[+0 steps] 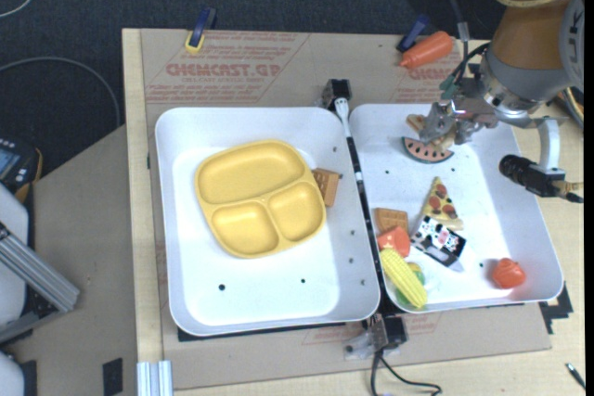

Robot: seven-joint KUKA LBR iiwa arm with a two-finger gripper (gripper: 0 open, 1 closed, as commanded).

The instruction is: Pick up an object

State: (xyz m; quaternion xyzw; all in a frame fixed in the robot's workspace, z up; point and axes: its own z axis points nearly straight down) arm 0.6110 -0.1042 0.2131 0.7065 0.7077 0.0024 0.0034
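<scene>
1. Well, the likely target is the watermelon slice (427,146), lying flat near the far edge of the right bin (534,218); the gripper (444,127) is right down on it, fingertips at its upper rim.
2. Whether the jaws are open or shut, I cannot tell from here; the wrist hides them, and nothing shows the slice actually between them.
3. So I'd judge this as the grasp stage, not the lift; next it needs a firm close on the slice, then a straight rise clear of the bin wall.
4. Further out in the same bin lie a pizza slice (440,199), a corn cob (404,278) and a small tomato (508,273), all well apart from the gripper.
5. The left bin (186,274) holds a yellow divided plate (258,197).
</scene>
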